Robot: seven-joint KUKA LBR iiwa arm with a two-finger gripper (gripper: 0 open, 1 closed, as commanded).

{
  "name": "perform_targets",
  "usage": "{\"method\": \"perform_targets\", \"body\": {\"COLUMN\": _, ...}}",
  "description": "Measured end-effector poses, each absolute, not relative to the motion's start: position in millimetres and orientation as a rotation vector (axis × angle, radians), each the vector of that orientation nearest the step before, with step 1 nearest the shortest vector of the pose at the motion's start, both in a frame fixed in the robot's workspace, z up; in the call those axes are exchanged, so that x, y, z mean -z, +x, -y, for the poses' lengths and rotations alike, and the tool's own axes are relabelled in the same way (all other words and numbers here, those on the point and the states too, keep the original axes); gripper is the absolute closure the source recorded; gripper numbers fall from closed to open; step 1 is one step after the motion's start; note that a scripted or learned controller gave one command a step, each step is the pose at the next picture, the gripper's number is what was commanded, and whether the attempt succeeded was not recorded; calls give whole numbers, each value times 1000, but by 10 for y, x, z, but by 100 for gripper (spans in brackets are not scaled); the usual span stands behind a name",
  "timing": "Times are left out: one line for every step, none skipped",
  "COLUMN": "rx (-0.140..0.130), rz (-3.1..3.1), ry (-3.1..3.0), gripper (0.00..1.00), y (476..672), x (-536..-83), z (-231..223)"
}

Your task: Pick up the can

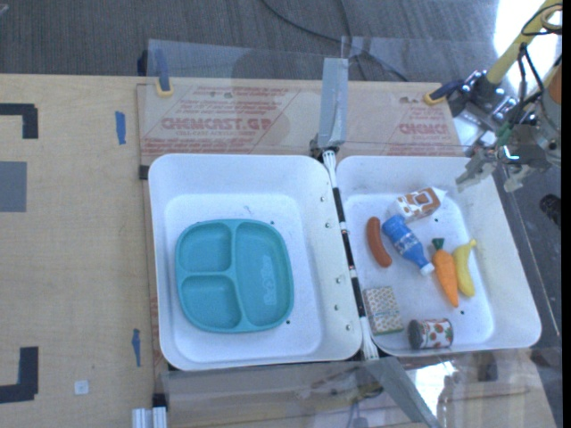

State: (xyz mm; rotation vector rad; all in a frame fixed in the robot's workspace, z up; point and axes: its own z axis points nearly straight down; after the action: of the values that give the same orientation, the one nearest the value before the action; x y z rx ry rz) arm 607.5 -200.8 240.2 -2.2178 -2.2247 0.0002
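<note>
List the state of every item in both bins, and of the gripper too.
Can: on its side, near edge of right bin.
Bottle: lying flat.
Hot dog: lying flat.
Carrot: lying beside banana.
Banana: lying flat.
Carton: tipped over.
Cracker box: lying flat.
Teal tray: flat in left bin.
Gripper: over the right bin's far corner, holding nothing.

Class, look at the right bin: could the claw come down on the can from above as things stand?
Probably yes. The can lies on its side near the right bin's front edge, apart from the cracker-like block beside it, with nothing over it. The claw hangs at the bin's far corner.
</note>
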Motion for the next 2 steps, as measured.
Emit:
{"method": "perform_targets", "body": {"rx": 5, "rz": 2214, "ry": -2237, "gripper": 0, "y": 5767, "x": -875, "z": 1780}}
{"method": "perform_targets", "body": {"rx": 4, "rz": 2130, "ry": -2316, "gripper": 0, "y": 6220, "x": -870, "z": 1686}}
